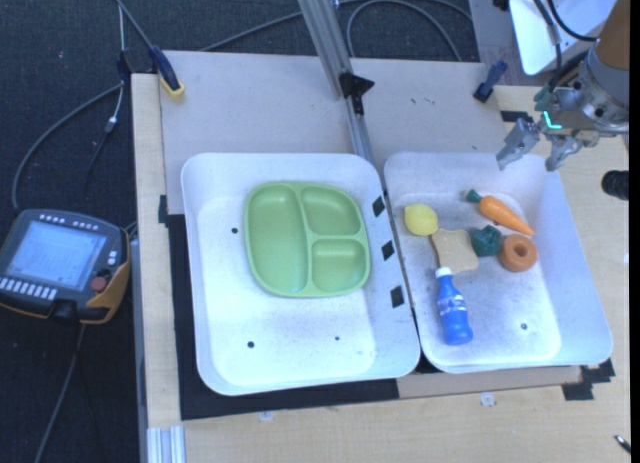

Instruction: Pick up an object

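Gripper [541, 150] released, nothing held, above right bin's [575, 336] far edge; should descend straight over carrot [504, 215], fingers straddling width.

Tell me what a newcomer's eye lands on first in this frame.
First, the pale green three-compartment plastic tray, alone in the left white bin. Next, the toy cluster in the right white bin: orange carrot, yellow lemon, blue bottle. The two-finger gripper hovers open above that bin's far edge.
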Robot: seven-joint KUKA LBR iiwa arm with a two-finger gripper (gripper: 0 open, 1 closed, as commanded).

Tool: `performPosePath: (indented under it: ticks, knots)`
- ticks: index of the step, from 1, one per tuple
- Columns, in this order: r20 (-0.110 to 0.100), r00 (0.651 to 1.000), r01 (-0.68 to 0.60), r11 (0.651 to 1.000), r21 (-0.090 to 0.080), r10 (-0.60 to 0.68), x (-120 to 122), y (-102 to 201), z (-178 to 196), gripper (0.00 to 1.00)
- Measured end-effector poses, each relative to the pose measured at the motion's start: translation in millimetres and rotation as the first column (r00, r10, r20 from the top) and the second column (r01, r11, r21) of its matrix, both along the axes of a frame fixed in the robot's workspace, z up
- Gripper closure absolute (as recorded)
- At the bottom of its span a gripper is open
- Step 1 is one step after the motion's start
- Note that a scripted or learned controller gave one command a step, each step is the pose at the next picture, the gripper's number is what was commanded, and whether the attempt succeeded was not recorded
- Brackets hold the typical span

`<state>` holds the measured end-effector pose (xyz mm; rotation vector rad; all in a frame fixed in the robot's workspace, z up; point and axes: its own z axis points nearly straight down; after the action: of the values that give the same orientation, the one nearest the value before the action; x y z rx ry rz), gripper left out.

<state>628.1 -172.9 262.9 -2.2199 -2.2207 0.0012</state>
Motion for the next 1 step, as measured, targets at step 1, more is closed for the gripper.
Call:
performPosePath:
  ticks: [1]
  knots:
    - [0.002, 1.0, 0.0, 1.0, 0.0, 0.0, 0.4, 0.0, 0.9, 0.0]
